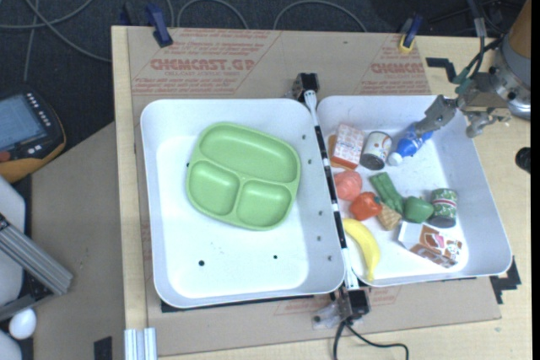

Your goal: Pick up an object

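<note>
Camera view: board (202, 63) reads "CHEMCAST GP"; pincer (460, 110) over right bin (485, 181), state unclear.

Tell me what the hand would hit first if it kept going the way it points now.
Probably the blue object. The hand slants down-left from the right, and that item lies just off its tip in the right bin. Height above it is unclear from this single view.

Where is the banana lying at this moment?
In the camera view, the banana lies in the right bin, at its near-left corner beside the divider, just below the red tomato.
</note>
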Action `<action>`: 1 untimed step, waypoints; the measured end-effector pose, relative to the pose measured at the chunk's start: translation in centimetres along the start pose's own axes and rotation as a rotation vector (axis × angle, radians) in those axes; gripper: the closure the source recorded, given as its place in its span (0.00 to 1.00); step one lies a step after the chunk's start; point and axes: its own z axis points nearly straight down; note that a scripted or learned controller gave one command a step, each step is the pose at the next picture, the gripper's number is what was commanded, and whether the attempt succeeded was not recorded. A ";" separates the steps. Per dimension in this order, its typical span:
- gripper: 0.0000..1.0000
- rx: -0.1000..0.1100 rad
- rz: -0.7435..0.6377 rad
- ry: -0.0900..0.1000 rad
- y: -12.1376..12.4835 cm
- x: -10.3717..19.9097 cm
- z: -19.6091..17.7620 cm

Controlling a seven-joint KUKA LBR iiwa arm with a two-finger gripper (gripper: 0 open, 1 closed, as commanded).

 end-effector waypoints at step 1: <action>0.00 0.001 0.000 0.000 9.3 -0.5 10.1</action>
